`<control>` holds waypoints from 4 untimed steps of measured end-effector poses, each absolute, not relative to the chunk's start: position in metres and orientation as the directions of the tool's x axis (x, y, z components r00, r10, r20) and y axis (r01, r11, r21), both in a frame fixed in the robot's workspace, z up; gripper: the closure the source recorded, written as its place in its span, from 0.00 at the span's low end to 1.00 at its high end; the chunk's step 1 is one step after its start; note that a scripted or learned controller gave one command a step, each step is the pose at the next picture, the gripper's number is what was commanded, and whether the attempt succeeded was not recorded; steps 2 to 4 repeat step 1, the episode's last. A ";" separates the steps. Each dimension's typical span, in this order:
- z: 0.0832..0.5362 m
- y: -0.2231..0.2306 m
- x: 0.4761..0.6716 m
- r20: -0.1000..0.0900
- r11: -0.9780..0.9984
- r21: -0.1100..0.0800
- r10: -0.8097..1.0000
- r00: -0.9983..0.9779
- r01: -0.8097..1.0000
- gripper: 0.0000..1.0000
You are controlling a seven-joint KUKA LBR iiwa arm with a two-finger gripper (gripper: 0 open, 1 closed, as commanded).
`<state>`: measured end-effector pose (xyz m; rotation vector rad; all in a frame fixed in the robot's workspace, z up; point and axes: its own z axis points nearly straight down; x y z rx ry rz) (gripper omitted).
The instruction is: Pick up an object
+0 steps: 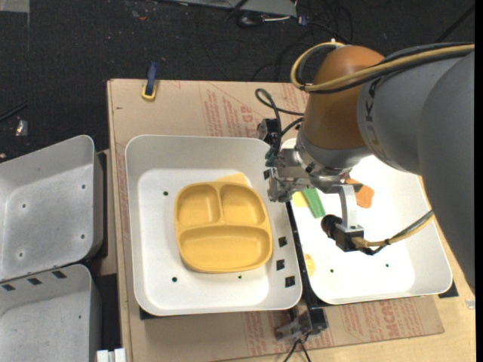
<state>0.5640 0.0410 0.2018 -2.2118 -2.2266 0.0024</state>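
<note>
One yellow tray (223, 227) fills the left bin (143, 202); end effector (302, 194) grip cannot be told.

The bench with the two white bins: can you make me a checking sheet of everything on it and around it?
Surface: brown bench bearing a left bin and a right bin, both white, side by side.
Job's things: yellow divided tray lying flat in the left bin; a green object and an orange object in the right bin, partly hidden by the arm.
Clutter: a small blue and yellow item at the bench's far left corner.
End effector: end effector low over the right bin's left edge, beside the green object; nothing seen held.
Cables: black cable looping off the wrist; more on the floor behind.
Surroundings: dark floor, spare white bins at left.
</note>
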 end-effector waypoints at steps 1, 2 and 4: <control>0.209 0.098 0.552 0.001 0.008 -0.001 1.000 -0.008 1.000 1.00; 0.209 0.098 0.552 0.001 0.008 -0.001 1.000 -0.008 1.000 1.00; 0.209 0.098 0.552 0.001 0.008 -0.001 1.000 -0.008 1.000 1.00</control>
